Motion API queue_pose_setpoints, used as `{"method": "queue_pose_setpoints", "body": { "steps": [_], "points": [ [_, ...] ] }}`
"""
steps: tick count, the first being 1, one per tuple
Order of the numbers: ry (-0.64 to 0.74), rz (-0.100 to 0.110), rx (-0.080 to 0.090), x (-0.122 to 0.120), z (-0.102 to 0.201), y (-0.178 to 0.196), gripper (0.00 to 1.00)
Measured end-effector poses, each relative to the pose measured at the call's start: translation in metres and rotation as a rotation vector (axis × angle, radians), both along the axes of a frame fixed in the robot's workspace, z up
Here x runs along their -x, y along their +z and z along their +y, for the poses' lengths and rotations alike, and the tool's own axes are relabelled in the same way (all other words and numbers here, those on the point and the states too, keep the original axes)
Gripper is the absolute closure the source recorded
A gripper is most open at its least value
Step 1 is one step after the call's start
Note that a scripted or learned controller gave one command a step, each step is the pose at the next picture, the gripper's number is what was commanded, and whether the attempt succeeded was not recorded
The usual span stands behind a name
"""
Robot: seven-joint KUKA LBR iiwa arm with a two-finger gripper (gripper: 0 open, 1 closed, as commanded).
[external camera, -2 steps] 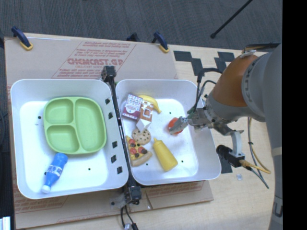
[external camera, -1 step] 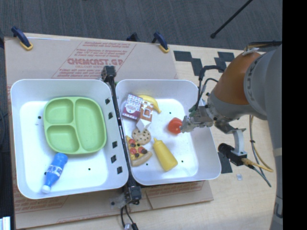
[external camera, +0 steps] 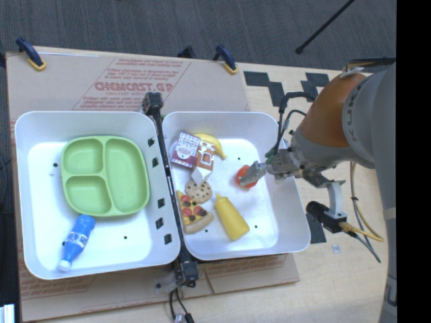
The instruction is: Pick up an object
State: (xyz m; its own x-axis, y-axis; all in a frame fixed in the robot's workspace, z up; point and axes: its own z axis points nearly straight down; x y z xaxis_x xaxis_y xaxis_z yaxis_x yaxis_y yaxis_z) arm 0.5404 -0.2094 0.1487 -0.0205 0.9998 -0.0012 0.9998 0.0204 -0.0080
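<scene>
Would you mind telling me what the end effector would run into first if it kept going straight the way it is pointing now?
The end effector points toward the view's left, across the right bin. The first thing in that line looks like the red object right at its tip, apparently touching it already, though depth is unclear from this slanted view.

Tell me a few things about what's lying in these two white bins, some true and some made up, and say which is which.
1. The green divided plate lies in the left bin. True.
2. The blue bottle stands upright on the plate. False: it lies on its side on the bin floor, below the plate.
3. The yellow mustard bottle lies in the right bin. True.
4. The banana is in the left bin. False: it is in the right bin, near the top.
5. The tool is at a red object. True.
</scene>
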Motion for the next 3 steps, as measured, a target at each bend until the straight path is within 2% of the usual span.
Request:
{"method": "queue_pose_setpoints", "body": {
  "steps": [1, 2, 3],
  "points": [
    [0.002, -0.002, 0.000, -0.001, 0.000, 0.010, 1.00],
    [0.002, -0.002, 0.000, -0.001, 0.000, 0.010, 0.00],
    [-0.013, -0.003, -0.002, -0.028, 0.010, -0.058, 0.00]
  ]
}}
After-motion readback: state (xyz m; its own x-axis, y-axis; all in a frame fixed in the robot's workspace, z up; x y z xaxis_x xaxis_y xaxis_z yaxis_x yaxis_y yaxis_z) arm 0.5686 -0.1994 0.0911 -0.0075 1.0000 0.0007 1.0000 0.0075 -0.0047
